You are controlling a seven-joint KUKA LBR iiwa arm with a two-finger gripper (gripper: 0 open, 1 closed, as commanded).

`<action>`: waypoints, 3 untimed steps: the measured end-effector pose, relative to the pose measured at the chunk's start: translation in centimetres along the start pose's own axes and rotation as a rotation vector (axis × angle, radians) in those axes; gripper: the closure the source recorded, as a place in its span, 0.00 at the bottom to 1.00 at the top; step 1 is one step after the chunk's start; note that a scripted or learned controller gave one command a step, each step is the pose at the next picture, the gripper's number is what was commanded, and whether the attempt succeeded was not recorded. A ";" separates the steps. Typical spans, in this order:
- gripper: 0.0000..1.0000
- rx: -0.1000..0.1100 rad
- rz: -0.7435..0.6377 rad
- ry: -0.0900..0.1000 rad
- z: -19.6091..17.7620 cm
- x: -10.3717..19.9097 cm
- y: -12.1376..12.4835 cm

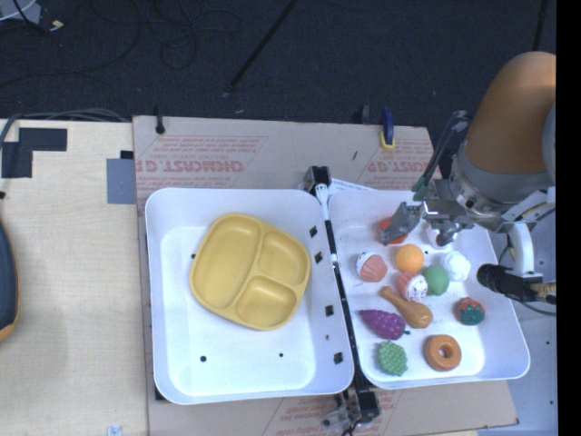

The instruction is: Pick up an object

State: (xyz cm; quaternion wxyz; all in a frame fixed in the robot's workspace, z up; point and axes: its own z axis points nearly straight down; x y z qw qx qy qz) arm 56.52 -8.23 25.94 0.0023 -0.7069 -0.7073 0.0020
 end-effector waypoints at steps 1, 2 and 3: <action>1.00 0.007 0.000 0.001 -0.6 -0.1 0.1; 1.00 0.011 0.000 0.003 8.0 1.4 -5.5; 1.00 -0.008 -0.010 0.002 -4.8 10.7 -7.7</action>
